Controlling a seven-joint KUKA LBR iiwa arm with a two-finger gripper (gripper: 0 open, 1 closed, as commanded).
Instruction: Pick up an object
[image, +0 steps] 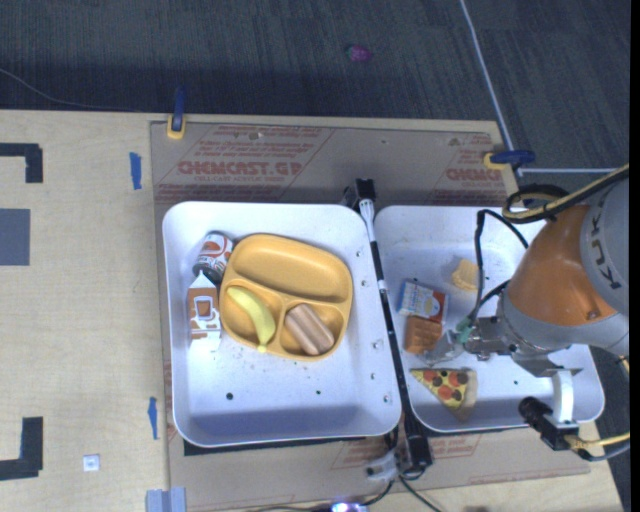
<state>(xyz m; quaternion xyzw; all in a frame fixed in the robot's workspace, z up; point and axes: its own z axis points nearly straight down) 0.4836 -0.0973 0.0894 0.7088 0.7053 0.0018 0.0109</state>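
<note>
My gripper (464, 338) hangs low over the right bin (585, 400), under the grey and orange arm that comes in from the right. Its tip is just right of a small orange packet (421, 335). A blue, white and orange snack pouch (420, 298) lies right behind that packet. A pizza slice (446, 386) rests in front of the gripper, near the bin's front wall. A pale yellow cheese wedge (463, 275) sits further back. Nothing is visibly held.
The left bin (280, 410) holds a yellow divided plate (290, 265) with a banana (253, 314) and a hot dog (310, 330). A can (211, 254) and an orange-white carton (203, 310) lie along its left wall.
</note>
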